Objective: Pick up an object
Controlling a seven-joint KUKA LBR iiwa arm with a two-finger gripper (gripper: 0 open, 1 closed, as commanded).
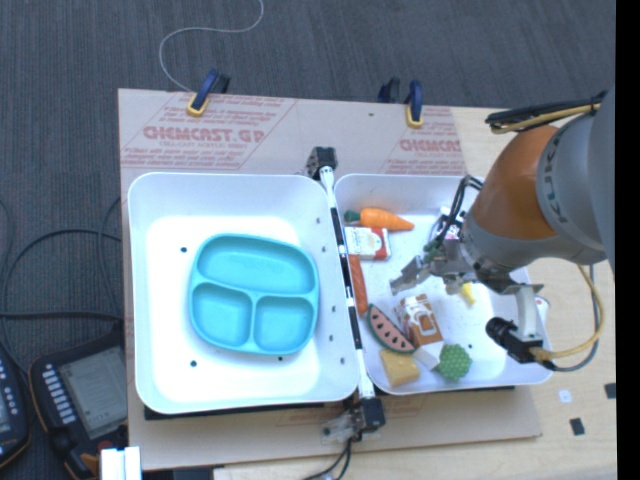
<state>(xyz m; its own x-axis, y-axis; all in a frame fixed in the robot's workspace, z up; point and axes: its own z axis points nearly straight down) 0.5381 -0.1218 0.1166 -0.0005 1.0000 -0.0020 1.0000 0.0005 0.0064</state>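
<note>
Starting at the left bin, a blue divided plate sits alone in it, no part of the play. Across the divider, the right bin carries the candidates: a carrot up top, a watermelon slice below, then a small orange-and-white packet, a yellow wedge and a green knobbly ball. The gripper hangs just above the packet, fingers spread with nothing between them. That reads as the approach step. Next it needs to drop straight down, straddle the packet and close. Crowded neighbours make a clean grasp tricky.
</note>
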